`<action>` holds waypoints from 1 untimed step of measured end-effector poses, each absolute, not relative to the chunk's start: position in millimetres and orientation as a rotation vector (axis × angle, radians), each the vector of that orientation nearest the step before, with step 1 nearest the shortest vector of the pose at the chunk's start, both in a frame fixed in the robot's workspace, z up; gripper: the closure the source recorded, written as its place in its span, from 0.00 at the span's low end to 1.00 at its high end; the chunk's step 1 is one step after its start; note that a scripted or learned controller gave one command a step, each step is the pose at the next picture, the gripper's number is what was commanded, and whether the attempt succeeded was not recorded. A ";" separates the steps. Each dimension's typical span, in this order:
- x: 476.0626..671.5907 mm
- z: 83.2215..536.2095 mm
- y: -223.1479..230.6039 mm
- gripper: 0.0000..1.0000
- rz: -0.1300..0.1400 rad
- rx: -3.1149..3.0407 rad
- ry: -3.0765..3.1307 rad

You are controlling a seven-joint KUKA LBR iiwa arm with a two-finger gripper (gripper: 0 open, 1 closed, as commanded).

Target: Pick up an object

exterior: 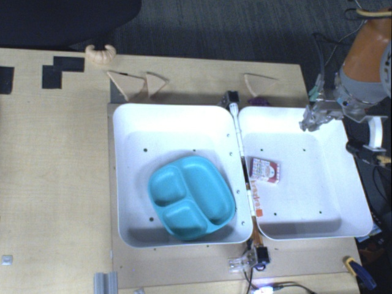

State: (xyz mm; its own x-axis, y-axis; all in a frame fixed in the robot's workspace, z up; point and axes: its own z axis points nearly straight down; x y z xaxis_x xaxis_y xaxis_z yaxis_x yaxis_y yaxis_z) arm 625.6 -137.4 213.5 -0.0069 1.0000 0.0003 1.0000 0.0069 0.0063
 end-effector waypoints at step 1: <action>531.9 232.3 -105.5 1.00 0.003 2.217 2.224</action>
State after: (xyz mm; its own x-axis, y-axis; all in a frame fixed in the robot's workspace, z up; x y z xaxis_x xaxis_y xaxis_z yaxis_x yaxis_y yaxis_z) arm 531.9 -105.5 232.3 -0.0032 1.0000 0.0005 1.0000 0.0032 0.0022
